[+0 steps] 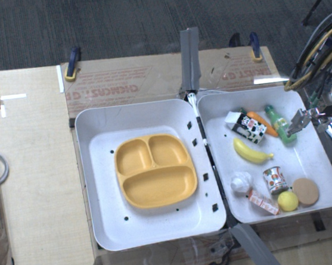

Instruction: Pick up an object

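Dark grey carpet lies behind a pale wooden worktop (35, 193) that carries two shallow white bins side by side. At the right bin's (319, 158) far right rim the gripper (300, 121) reaches in, and whether its fingers are apart or together cannot be told from this view. Just beside it, inside that bin, lies a green bottle (279, 123), with a carrot (262, 124) and a black-and-white carton (248, 127) further in. A banana (253, 151) lies nearer the bin's middle. Toward its near edge sit a small tin can (274, 180), a lemon (288, 201), a tan round disc (306, 191), a white lump (240, 183) and a red-and-white packet (263, 202). The left bin (105, 226) holds a yellow divided plate (156, 171).
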`<move>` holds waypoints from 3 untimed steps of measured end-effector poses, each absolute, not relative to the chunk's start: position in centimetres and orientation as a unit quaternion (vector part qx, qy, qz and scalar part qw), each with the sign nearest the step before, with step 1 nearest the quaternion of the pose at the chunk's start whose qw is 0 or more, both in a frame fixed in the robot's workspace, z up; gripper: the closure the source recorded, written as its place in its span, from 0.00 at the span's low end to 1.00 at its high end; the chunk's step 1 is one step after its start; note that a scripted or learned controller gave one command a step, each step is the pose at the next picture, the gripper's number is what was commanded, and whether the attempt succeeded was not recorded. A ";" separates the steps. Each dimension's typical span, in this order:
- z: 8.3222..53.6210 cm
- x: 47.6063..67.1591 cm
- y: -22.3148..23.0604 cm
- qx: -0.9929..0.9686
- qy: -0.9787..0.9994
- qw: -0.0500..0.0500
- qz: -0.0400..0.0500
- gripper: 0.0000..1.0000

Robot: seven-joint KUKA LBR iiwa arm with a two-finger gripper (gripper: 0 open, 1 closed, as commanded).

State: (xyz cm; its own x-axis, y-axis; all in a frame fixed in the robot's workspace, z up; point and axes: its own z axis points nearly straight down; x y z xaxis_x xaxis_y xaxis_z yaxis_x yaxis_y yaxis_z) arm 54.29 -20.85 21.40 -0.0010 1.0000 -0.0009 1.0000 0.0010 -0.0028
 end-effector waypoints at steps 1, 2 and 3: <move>11.6 55.8 -14.7 -0.644 -0.765 0.000 0.001 0.00; 9.1 57.0 -10.9 -0.612 -0.791 0.000 0.001 0.00; 10.0 57.1 -11.1 -0.613 -0.790 0.000 0.001 1.00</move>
